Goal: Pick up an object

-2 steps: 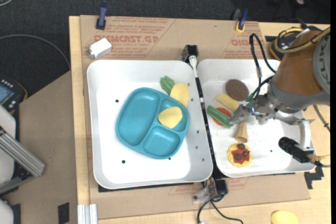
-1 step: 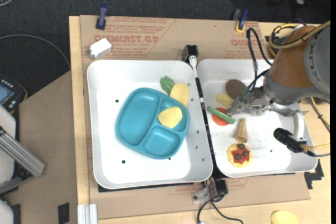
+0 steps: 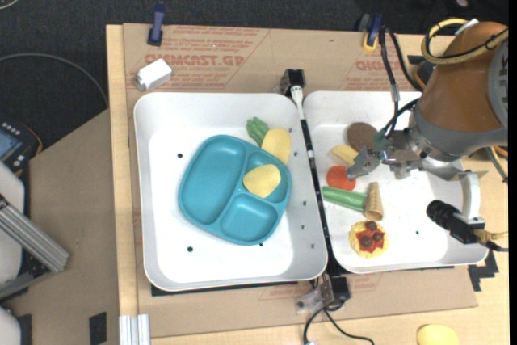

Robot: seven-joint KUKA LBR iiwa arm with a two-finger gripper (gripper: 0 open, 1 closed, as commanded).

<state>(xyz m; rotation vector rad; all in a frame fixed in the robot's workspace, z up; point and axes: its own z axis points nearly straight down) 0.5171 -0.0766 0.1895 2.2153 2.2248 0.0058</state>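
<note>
My gripper [image 3: 365,157] hangs over the left part of the right bin [image 3: 420,246], open, with nothing between its fingers. It is just above and to the right of a red-orange piece [image 3: 340,176]. A yellow wedge [image 3: 344,152] and a brown round piece [image 3: 361,132] lie close to its left and top. Below it are a long green piece [image 3: 343,198], an ice cream cone [image 3: 374,202] and a small yellow piece with red on top [image 3: 368,238].
The left bin [image 3: 161,238] holds a blue divided plate [image 3: 218,194] with a pale yellow piece [image 3: 262,179] on it. Another yellow piece [image 3: 276,143] and a green one [image 3: 258,129] lie at the plate's upper right. A white block [image 3: 153,74] sits on the bench behind the left bin.
</note>
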